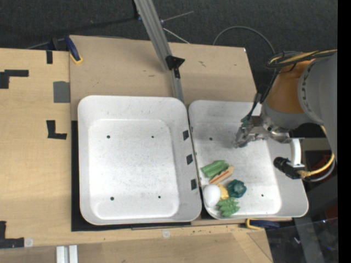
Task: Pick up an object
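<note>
We saw the gripper (242, 138) low over the bare upper floor of the right bin (285, 201), but we could not tell how it stood or whether it held anything. The toys lay clustered well apart from it, toward the bin's near left corner: a green vegetable (213, 167), an orange piece (220, 175), a white egg (211, 193), a dark teal lump (237, 188) and a green leafy piece (228, 206).

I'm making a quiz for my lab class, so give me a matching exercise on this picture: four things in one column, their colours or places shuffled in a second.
1. egg-shaped object
2. round object
3. end effector
4. left bin

A. dark teal
B. over the right bin's far half
C. white, at the right bin's near left corner
D. beside the object-filled bin

Pairs: 1-C, 2-A, 3-B, 4-D
</note>
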Controlling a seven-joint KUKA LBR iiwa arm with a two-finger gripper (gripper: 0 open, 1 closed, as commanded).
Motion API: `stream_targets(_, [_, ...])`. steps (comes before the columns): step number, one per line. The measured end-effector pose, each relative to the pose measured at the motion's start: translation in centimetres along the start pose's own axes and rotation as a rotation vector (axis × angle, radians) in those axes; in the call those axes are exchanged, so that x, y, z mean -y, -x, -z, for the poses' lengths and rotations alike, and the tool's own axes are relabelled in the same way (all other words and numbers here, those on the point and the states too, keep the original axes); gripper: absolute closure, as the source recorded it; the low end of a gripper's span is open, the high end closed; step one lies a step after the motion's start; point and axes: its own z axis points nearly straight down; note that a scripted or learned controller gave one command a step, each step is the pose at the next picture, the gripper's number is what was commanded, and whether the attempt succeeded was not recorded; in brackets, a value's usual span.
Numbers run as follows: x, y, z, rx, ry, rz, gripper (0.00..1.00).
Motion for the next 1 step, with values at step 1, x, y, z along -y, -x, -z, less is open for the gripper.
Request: stream_targets(1, [0.35, -0.26, 6.21, 0.001, 0.007, -0.001, 1.0])
